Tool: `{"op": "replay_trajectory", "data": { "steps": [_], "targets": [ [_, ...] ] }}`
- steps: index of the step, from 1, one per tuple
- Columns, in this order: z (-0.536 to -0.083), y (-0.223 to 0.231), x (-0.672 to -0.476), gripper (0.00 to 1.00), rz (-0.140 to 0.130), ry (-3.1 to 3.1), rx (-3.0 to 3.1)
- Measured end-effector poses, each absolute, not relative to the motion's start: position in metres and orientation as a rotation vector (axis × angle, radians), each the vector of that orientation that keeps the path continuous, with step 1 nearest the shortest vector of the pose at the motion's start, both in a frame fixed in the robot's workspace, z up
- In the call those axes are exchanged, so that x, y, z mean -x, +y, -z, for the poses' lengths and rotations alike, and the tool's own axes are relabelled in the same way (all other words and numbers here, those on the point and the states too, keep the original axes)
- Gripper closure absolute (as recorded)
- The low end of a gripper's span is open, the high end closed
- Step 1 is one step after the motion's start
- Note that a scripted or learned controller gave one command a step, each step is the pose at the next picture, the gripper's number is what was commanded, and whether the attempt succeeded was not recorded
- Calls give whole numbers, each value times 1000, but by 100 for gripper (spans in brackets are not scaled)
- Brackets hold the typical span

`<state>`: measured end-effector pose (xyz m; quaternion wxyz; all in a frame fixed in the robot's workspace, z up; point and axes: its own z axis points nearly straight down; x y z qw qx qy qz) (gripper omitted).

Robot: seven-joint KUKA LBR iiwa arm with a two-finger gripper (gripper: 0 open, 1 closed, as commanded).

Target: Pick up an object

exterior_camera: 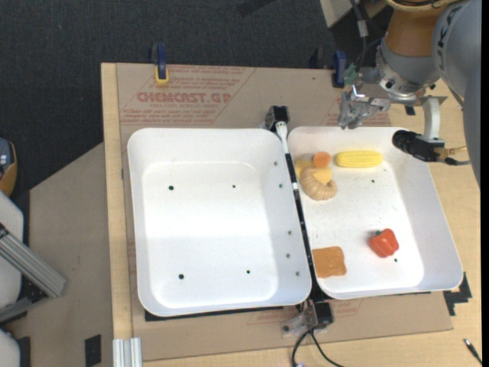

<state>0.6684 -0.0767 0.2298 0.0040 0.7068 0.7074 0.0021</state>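
The claw (353, 118) hangs over the far rim of the right bin (428, 228), at the top of that bin as the camera sees it. Its small metal fingers point down at the rim, and nothing lies between them; whether they are spread or pressed together I cannot tell, as they are too small and dim. Above the claw, the grey arm (458, 14) with its orange band (420, 6) comes in from the top right corner.

The things to pick from all lie in the right bin. A yellow corn cob (359, 159) lies on its side near the far rim, just below and right of the claw but apart from it. To the left of the corn, close to the bin's left wall, sits a small orange ball (322, 159), and touching it from below is a pale tan, curled piece like a pastry (318, 184). Well apart from these, toward the near rim, a flat orange-brown square (329, 261) like a slice of toast rests by the left wall, and a red pepper-like piece (384, 242) sits to its right.

The left bin (141, 205) sits side by side with the right bin, their walls touching. Both rest on a brown board (191, 90) on the desk, held at its far edge by a blue and yellow clamp (160, 61).
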Motion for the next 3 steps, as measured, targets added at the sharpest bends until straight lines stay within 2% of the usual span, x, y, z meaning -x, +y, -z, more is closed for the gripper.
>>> {"op": "replay_trajectory", "data": {
  "steps": [1,2,3],
  "targets": [
    [-474,-18,-605,100,-25,2217,-2205],
    [-443,45,-585,100,3,2232,-2217],
    [-416,96,-544,100,5,2232,-2218]
  ]
}}
